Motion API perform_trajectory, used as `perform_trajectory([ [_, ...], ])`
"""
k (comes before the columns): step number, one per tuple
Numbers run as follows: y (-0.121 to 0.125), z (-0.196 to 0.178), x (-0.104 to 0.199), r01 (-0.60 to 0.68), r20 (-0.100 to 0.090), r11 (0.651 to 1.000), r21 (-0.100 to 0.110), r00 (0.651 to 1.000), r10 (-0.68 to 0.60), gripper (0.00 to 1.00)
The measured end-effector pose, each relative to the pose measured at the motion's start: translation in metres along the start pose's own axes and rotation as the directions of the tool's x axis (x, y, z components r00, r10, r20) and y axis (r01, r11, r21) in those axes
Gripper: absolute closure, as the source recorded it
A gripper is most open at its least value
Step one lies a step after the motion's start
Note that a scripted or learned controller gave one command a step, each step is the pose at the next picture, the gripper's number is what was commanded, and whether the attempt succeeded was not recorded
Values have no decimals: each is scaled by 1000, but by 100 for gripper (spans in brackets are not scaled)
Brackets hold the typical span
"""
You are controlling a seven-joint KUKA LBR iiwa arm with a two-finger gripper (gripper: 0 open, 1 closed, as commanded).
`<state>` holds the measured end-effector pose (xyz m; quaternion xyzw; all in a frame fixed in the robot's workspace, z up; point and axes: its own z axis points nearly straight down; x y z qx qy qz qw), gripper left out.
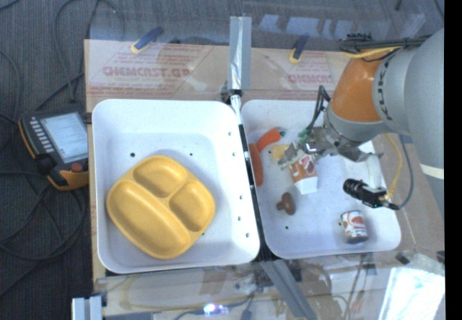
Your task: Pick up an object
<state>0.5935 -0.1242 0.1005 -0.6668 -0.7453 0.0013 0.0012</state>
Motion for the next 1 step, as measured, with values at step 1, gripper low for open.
perform_trajectory([
  [1,22,-81,54,-229,1,973,1,973,229,100],
])
